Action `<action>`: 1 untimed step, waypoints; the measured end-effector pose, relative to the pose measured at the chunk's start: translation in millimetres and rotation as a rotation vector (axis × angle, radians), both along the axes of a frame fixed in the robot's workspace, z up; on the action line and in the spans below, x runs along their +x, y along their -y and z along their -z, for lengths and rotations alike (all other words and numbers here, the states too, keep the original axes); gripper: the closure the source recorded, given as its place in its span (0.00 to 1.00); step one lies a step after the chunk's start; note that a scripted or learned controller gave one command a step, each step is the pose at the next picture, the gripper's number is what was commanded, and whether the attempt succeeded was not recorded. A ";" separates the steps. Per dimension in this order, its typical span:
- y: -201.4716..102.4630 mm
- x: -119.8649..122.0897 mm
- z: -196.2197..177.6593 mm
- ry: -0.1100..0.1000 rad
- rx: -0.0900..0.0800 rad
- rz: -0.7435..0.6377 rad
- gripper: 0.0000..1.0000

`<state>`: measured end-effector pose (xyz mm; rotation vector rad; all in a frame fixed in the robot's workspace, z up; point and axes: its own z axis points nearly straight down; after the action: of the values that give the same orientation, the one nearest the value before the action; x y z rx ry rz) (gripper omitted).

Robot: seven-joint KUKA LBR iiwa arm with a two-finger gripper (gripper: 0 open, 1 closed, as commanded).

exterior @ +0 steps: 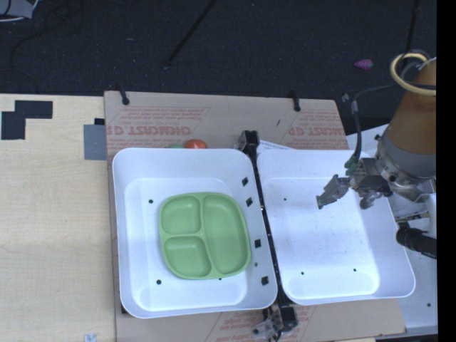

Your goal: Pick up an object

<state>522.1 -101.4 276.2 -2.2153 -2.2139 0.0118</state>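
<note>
Green plate (204,235) in left bin (135,184)

Two white bins (135,191); one green plate (204,235).

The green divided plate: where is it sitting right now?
The green divided plate lies flat in the left bin, near its middle, across the divider from the tool over the right bin.

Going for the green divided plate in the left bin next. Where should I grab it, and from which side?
Probably the plate's raised outer rim, coming from above with one finger inside and one outside. It lies flat on the left bin's floor, so there is no handle or underside to reach. The right-hand rim seems best: it faces the end effector, which hangs over the right bin.
</note>
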 end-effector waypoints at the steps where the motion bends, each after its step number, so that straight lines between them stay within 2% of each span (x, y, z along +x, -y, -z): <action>1: 0.2 1.7 -5.2 0.011 -0.002 -0.002 0.00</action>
<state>523.8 -101.6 281.4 -2.2198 -2.2219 0.0015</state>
